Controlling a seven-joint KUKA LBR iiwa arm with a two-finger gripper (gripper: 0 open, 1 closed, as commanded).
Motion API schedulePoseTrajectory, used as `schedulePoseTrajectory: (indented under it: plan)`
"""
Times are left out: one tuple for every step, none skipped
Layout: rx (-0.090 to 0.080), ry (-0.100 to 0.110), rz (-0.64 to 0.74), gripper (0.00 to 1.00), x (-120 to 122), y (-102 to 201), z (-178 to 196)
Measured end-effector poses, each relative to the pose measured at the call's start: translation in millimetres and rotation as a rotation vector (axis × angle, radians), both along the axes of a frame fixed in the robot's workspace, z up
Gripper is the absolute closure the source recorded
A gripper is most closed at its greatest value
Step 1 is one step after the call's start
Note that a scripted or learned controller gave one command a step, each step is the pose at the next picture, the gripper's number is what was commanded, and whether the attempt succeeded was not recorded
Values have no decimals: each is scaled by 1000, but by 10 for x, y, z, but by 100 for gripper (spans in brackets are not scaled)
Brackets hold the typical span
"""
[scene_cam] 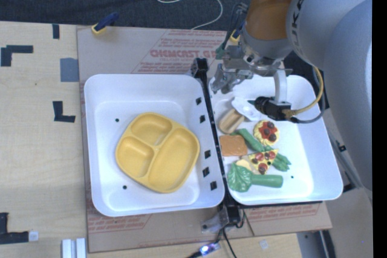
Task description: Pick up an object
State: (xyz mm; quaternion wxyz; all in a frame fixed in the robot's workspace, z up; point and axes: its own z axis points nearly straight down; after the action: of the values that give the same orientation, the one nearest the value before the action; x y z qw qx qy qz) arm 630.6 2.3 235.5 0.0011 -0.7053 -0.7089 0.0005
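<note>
One gripper, grip state impossible to tell, poised at the right bin's upper-left corner; toy food pile lies just below-right.

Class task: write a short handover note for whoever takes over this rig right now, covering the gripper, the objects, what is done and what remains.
Gripper: above the right bin's top-left corner, nothing visibly held.
Objects: toy food pile lies in the right bin; yellow divided plate sits in the left bin.
Done: nothing picked yet.
Left: descend onto a food piece, grasp, lift.
</note>
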Motion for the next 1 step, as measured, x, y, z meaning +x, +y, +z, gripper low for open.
schedulePoseTrajectory:
  plan:
    - [-2, 1, -4, 100, -45, 74, -181]
